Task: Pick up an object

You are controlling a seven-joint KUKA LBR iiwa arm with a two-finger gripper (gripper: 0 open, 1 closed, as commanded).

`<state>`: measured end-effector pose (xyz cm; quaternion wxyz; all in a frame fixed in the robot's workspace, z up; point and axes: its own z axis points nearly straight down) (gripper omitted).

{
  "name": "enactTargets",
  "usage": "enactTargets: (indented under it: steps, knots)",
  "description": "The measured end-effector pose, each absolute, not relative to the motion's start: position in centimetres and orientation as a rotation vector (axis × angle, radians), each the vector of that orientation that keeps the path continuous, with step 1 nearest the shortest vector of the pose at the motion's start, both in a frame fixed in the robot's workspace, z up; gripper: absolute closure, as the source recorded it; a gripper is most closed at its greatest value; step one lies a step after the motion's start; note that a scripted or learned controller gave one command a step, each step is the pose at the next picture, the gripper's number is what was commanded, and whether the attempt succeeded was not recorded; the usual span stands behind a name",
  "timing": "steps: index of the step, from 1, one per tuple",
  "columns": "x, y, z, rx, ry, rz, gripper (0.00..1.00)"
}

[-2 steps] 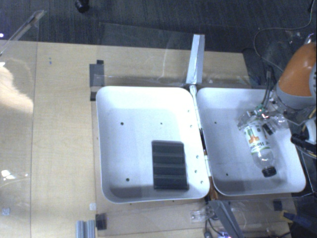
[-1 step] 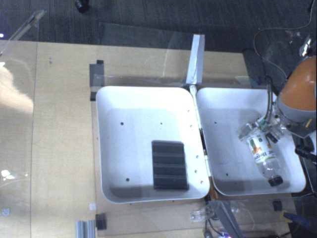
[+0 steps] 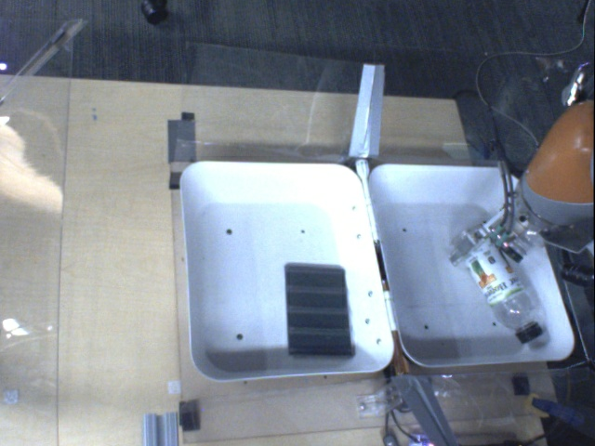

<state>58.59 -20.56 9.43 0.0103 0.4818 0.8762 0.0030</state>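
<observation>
The light is even and rather bright, and it comes from above. The two shallow white plastic bins (image 3: 279,193) look almost overexposed, with soft grey shadows along their near walls. Left of them, the pale wooden bench (image 3: 102,277) shows white glare patches (probably on a transparent sheet). The picture is slightly soft and grainy everywhere.

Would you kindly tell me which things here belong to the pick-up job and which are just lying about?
Part of the job:
- clear plastic bottle, lying in the right bin
- gripper, over the bottle's upper end
- black ribbed block, another candidate, in the left bin

Lying about:
- metal bar behind the bins
</observation>
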Motion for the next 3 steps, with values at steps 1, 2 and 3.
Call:
enactTargets:
  steps: [1, 2, 3]
  knots:
    - [58.8, -20.6, 9.4, 1.449, 2.764, 0.008, 0.0]
    - [59.1, -20.6, 9.4, 1.389, 2.795, 0.009, 0.0]
    - [59.9, -20.5, 9.4, 1.332, 2.826, 0.01, 0.0]
